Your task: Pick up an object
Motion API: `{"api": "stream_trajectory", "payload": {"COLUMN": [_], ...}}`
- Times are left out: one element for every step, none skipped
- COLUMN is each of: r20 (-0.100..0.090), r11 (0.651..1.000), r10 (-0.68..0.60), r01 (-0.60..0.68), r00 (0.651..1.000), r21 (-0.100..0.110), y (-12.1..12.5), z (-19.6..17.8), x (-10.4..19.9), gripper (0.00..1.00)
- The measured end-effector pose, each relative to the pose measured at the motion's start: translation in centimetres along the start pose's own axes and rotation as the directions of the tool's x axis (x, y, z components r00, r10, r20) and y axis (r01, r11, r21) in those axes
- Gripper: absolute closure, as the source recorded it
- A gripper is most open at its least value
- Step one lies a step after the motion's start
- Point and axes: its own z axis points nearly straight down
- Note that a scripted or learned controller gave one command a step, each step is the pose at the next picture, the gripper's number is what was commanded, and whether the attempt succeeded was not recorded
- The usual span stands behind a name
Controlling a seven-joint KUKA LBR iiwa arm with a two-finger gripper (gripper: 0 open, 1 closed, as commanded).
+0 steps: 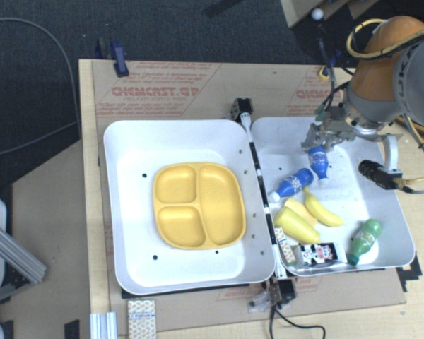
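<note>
Blue and small, an object (pixel 318 163) sits right under our gripper (pixel 321 145) in the right bin (pixel 392 249), and we think it is what we go for. Whether the gripper grasps it or is released, we cannot tell from this slanted view. The risk we see: the object is small and could slip out when we lift. Also the blue bottle (pixel 292 183) lies just beside it and may be pushed against the two yellow bananas (pixel 307 216). The green bottle (pixel 363 239) is well apart. On the cardboard (pixel 155 83) under the bins we read red letters, something like "CHEMCAST".
</note>
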Motion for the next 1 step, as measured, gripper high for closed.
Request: {"api": "stream_trajectory", "payload": {"r20": [0.0], "r11": [1.0], "r10": [0.001], "r01": [-0.002], "r00": [1.0], "r21": [0.002], "y": [-0.32], "z": [-4.86], "x": [9.22], "gripper": [1.0]}}
